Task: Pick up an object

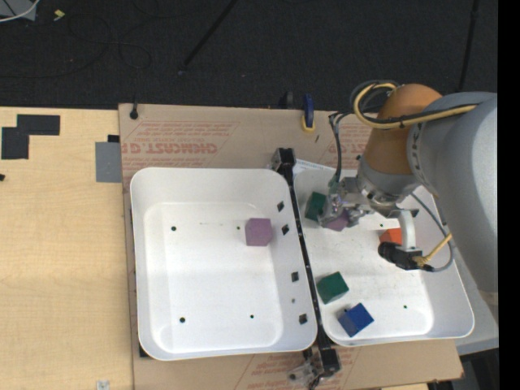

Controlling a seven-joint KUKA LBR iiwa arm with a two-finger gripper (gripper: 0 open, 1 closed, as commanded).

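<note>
Only readable thing is the red print on the cardboard sheet (pixel 203 136) under the bins. It's upside down, looks like "CHEMCRZT. CO", pretty blurry.

The grey arm with its orange band (pixel 404 108) reaches into the right white bin (pixel 455 319), its gripper (pixel 340 211) low beside a small purple piece (pixel 335 223) and a dark green block (pixel 315 207). At five o'clock from there lie a green cube (pixel 331 287) and a blue cube (pixel 355 319). A lilac cube (pixel 258 232) sits in the left white bin (pixel 154 299).
</note>
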